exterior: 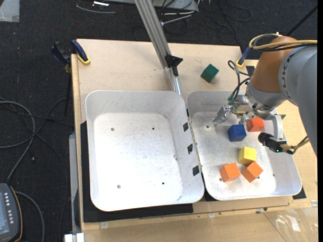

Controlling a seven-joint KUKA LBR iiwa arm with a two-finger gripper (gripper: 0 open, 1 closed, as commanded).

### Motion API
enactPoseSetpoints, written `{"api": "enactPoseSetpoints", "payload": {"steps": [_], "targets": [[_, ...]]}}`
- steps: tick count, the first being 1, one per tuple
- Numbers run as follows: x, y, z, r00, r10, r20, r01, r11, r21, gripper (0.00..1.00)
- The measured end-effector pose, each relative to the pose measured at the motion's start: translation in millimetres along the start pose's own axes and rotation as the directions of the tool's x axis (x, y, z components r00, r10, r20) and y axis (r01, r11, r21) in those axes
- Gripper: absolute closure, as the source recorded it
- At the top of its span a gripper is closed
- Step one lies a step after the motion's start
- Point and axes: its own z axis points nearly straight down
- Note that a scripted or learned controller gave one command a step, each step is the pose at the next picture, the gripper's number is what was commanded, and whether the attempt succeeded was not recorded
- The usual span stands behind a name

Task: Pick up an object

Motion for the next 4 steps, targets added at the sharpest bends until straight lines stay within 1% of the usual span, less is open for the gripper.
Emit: {"api": "enactPoseSetpoints", "payload": {"steps": [1, 2, 3, 4], "targets": [[8, -17, 11, 1.0, 0.003, 0.0, -0.003, 1.0, 0.003, 0.0], [24, -61, 10, 1.0, 0.003, -0.001, -0.003, 1.0, 0.005, 0.0], [23, -58, 0, 1.0, 0.004, 0.0, -0.004, 1.0, 0.0, 1.0], [23, -58, 0, 1.0, 0.004, 0.0, -0.004, 1.0, 0.001, 0.0]]}}
